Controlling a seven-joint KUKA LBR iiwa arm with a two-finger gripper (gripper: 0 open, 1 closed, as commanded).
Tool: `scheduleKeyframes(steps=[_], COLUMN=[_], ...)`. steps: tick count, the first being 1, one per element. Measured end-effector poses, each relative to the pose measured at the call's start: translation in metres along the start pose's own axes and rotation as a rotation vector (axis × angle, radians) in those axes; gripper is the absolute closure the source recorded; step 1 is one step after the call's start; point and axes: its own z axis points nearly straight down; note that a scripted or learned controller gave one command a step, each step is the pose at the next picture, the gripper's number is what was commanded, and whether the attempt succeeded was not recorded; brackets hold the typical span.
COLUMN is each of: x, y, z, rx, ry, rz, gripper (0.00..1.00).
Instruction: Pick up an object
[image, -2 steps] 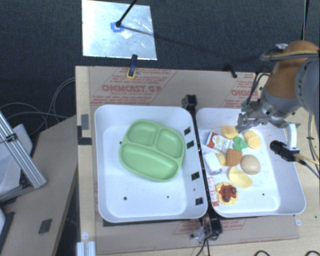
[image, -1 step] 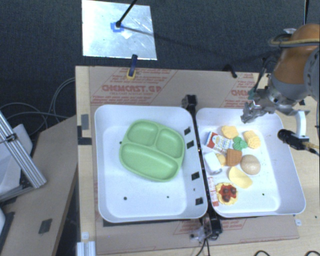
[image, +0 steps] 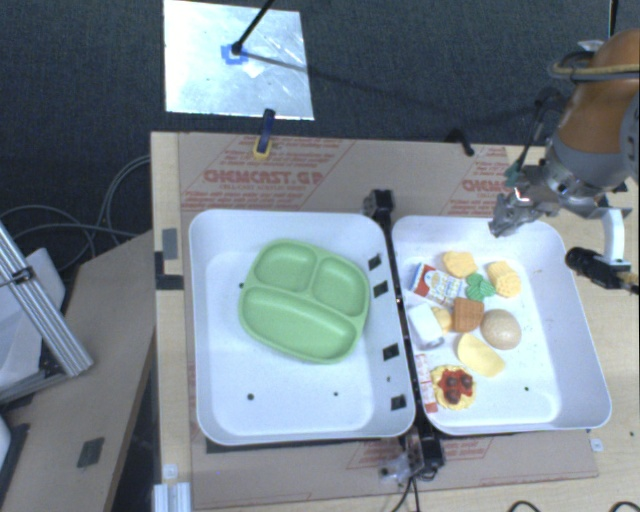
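Gripper (image: 510, 215) hung over the far corner of the right bin (image: 575, 340). Toy food clustered in that bin: egg (image: 501, 328), small pizza (image: 455, 386), red-and-white carton (image: 436, 286). Left bin (image: 215, 330) held a green divided tray (image: 305, 300).

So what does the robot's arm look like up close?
The arm is chunky and rounded, with a big orange band above a grey wrist. The gripper at its tip is small, made of grey and dark metal parts, with a tiny reddish spot on it. A black piece sticks out beside the wrist, and thin dark cables run along the arm.
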Motion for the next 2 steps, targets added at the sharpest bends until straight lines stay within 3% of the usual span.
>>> scheduleKeyframes(steps=[1, 2], x=[0.048, 0.089], y=[-0.025, -0.053], z=[-0.01, 0.003], rx=[0.005, 0.008], ry=[0.002, 0.002], rz=[-0.003, -0.003], gripper=[1.0, 1.0])
